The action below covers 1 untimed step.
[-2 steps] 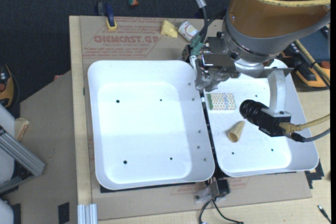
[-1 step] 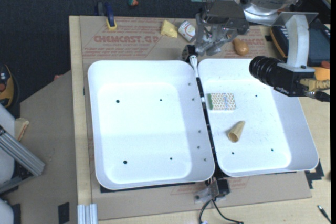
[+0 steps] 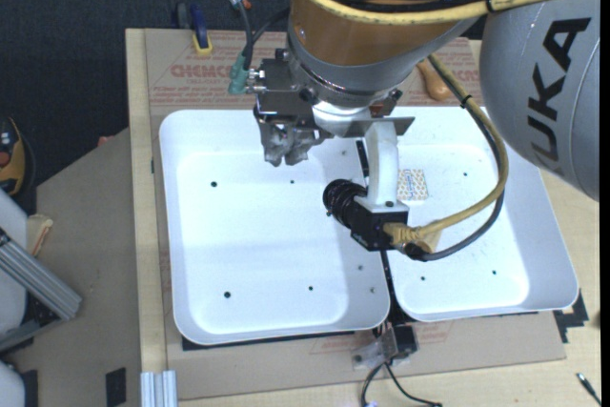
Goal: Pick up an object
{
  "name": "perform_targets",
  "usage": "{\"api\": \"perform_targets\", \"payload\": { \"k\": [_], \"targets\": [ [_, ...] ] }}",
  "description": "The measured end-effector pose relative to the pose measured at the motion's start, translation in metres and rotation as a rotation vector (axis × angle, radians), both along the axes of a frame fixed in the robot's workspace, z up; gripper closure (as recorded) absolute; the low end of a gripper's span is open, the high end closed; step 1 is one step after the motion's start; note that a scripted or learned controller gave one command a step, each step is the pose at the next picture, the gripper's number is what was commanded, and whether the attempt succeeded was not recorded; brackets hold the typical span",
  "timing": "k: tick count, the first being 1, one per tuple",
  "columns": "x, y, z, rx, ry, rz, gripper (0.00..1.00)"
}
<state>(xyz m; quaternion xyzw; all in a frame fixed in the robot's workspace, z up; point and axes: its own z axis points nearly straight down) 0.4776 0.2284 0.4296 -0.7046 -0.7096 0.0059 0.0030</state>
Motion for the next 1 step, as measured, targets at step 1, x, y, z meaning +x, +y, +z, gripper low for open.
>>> {"api": "perform_targets", "payload": {
  "k": [1],
  "targets": [
    [0.0018, -0.004, 0.1124, 0.011, -0.026, -0.005, 1.0]
  ]
}}
